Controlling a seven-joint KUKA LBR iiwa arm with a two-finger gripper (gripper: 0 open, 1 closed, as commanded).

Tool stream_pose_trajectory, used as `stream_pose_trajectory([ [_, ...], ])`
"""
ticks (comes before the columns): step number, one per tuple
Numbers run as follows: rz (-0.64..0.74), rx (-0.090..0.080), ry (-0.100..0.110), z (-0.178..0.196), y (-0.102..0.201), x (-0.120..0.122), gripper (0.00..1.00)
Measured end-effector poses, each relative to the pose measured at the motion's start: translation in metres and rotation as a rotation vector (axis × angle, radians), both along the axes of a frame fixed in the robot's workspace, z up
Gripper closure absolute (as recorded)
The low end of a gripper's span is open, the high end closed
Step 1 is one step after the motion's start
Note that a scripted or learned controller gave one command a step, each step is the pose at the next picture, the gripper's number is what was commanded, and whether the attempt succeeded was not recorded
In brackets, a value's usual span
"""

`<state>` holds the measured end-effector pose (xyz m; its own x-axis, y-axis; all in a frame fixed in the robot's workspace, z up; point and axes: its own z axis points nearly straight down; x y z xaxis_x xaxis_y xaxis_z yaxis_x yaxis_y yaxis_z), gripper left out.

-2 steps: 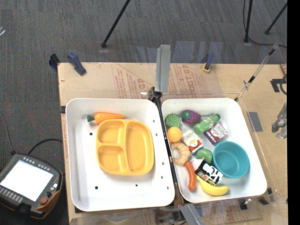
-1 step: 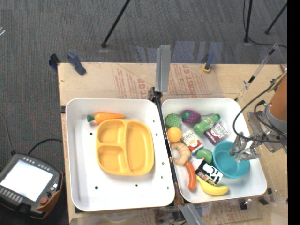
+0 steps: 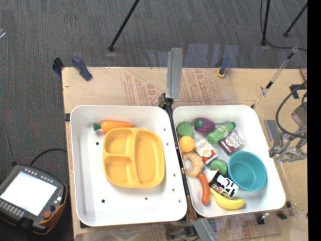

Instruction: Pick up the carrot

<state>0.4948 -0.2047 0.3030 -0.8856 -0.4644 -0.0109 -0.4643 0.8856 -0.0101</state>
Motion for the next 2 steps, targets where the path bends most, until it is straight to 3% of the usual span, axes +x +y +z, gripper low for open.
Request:
stream_pose_trajectory([
  [1,-0.033,0.010,0.023,-0.091,0.009,0.021,1.00],
  [2,0.041,0.008,0.018,-0.133,-0.004,0.030,1.00],
])
